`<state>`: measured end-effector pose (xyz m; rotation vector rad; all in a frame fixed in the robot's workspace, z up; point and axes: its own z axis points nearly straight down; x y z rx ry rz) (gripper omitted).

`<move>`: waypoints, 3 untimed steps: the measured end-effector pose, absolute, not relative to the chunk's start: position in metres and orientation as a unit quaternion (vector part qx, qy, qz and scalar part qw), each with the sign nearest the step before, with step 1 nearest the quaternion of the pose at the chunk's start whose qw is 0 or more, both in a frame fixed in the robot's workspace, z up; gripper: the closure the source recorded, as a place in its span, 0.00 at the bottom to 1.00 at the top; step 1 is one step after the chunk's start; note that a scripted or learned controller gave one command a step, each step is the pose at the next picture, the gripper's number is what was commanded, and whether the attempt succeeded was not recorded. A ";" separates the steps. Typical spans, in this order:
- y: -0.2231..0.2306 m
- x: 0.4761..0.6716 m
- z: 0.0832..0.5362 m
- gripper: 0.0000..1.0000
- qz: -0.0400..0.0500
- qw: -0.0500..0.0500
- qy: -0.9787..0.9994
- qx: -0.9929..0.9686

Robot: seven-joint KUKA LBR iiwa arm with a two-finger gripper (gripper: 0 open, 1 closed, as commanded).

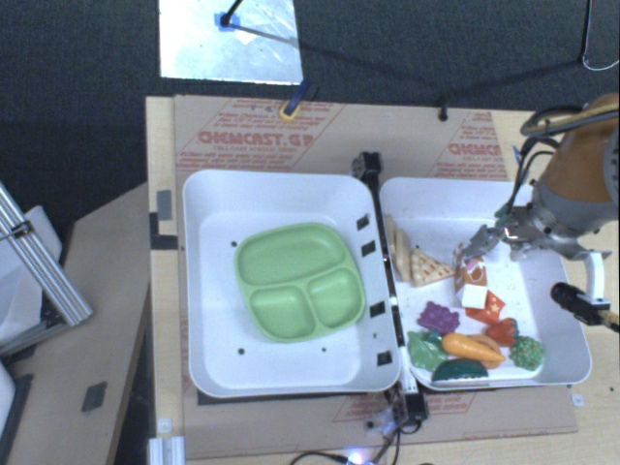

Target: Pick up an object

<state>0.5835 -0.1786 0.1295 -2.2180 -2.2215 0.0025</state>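
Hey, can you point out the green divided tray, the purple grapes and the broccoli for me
green divided tray (291,255): camera view, floor of its large upper compartment.
purple grapes (438,317): camera view, middle of the bunch.
broccoli (527,353): camera view, its green crown.

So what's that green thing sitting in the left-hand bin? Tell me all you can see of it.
It is a pale green divided plate, plastic by its look, with rounded corners and three compartments: one wide one along the far side, two smaller ones nearer the camera. It lies flat, slightly turned, near the middle of the left white bin, right side up. Nothing sits in it or touches it.
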 end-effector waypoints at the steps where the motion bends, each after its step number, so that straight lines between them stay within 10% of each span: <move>1: -0.179 0.586 0.085 0.00 -0.002 -0.003 -0.707 -0.707; 2: -0.179 0.586 0.097 1.00 -0.002 -0.004 -0.707 -0.707; 3: -0.181 0.591 0.161 1.00 -0.002 -0.004 -0.709 -0.706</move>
